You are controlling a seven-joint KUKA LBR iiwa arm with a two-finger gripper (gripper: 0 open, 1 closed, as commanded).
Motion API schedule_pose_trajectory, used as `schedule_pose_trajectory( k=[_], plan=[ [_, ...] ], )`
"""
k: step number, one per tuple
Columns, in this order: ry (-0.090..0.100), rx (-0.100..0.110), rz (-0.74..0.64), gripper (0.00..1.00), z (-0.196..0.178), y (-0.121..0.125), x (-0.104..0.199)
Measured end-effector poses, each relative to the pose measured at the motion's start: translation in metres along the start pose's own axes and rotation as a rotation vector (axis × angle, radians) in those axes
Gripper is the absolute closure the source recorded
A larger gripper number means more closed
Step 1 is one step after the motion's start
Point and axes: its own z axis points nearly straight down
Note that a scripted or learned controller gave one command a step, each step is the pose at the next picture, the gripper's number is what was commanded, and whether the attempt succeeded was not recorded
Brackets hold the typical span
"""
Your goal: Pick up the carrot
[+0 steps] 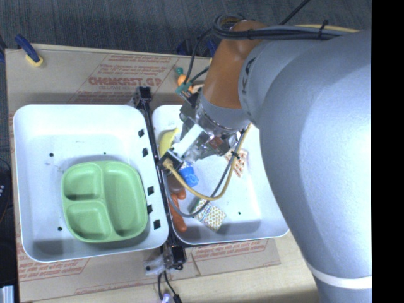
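The carrot is a thin orange piece lying along the left wall of the right bin, near its front corner. Part of it is hidden under a yellow cable. My gripper hangs over the left half of that bin, a little behind the carrot and apart from it. A small blue object lies just below the gripper, between it and the carrot.
A yellow item sits by the right bin's left wall, beside the gripper. A patterned packet lies near the front, and a pale checked piece to the right. The left bin holds a green divided plate.
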Motion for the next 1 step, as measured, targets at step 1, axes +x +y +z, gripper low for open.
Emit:
schedule_pose_trajectory(
  k=[1],
  plan=[
    [0.003,-0.003,0.222,1.0,-0.0295,0.0821,0.0058]
  ],
)
